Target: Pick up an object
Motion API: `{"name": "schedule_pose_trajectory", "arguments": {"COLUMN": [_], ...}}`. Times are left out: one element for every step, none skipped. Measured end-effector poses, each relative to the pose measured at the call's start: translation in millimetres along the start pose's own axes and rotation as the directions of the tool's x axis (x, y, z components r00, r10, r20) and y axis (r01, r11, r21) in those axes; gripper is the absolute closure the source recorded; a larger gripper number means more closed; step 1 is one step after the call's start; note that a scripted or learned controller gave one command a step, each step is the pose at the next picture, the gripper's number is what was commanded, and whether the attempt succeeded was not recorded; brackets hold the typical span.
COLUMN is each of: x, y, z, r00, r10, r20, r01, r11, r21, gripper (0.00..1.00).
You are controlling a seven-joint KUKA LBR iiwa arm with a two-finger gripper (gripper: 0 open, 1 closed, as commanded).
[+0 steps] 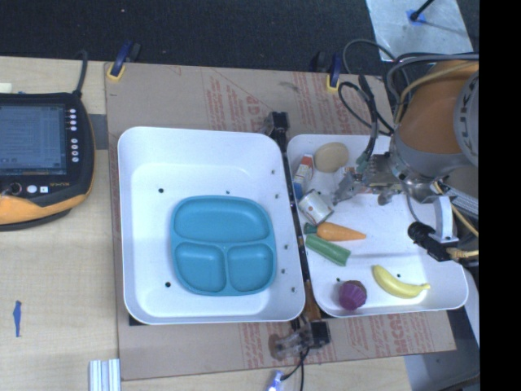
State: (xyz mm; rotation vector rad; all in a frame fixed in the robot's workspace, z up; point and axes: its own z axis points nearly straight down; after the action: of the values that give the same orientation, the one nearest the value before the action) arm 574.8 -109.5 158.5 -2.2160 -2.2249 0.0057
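Note:
My gripper [352,184] hangs over the back of the right bin [444,300], reaching in from the right under the orange-banded wrist. Close to it on the left lie a beige round object [330,157], a small white tube with a red end [303,172] and a white-and-silver can [316,208]. Nearer the front are an orange carrot [340,233], a green vegetable [327,249], a purple object [352,294] and a yellow banana [399,283]. I see nothing held in the gripper.
The left bin [138,218] holds a blue divided plate [221,244]. A tablet-like pendant [41,157] rests on the bench at the far left. Cables loop above the right bin's back edge.

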Motion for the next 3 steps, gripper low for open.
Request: {"name": "schedule_pose_trajectory", "arguments": {"x": [10.6,1.6,0.5], "y": [-51.4,-48.1,-48.2], "z": [59.3,66.4,56.4], "r00": [1.0,1.0,1.0], "r10": [-0.001,-0.002,-0.006], "r20": [-0.001,0.0,0.003], "r01": [0.001,0.002,0.006], "r11": [1.0,1.0,1.0], "r21": [0.0,-0.003,-0.002], "gripper": [0.0,0.0,1.0]}}
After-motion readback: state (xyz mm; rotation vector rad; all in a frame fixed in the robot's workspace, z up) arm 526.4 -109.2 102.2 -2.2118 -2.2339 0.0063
